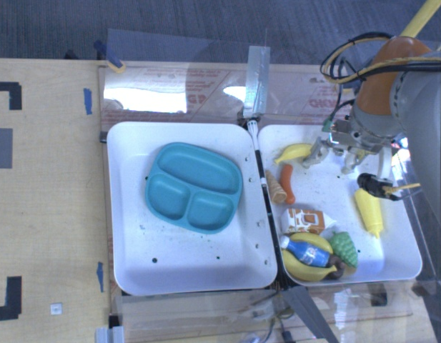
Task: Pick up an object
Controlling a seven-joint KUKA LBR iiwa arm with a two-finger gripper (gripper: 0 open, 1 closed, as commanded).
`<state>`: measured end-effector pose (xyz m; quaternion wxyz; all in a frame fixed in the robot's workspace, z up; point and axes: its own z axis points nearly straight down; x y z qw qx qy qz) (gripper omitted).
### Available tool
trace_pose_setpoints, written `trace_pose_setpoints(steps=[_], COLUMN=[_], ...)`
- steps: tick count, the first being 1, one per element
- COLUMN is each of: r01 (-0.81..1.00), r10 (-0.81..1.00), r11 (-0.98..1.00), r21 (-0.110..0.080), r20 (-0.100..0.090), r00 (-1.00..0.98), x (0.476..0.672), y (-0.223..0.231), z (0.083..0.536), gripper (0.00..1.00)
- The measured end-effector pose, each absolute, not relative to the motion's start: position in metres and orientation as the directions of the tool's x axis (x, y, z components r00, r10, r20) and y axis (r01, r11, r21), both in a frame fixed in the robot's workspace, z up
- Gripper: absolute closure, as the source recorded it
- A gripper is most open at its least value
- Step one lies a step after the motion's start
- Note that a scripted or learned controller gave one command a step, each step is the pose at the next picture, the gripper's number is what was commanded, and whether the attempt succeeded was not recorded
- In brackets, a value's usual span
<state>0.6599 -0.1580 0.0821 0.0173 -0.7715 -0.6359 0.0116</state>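
Objects for picking lay in the right bin (409,259): nearest the camera a yellow banana (306,266) under a blue bottle (311,254) beside a green toy (344,249), then a small carton (304,221) and a yellow squeeze bottle (369,211), then an orange carrot (287,183) against a cone (276,189), and a small banana (294,152) farthest back. The left bin (127,213) held a blue divided plate (194,186). My gripper (333,158) hung over the right bin's far side, its fingers apart with nothing between them, just beside the small banana.
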Motion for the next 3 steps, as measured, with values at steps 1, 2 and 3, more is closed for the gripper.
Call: trace_pose_setpoints(steps=[1,2,3], r01=[0.995,0.999,0.988], r10=[0.995,0.999,0.988], r11=[-0.103,-0.047,-0.152], r21=[0.002,0.003,0.01], r20=[0.001,0.0,0.001], r00=[0.103,0.047,0.152], x=[0.631,0.515,0.496], y=[-0.094,-0.104,-0.093], z=[0.086,0.087,0.088], gripper=[0.0,0.0,0.0])
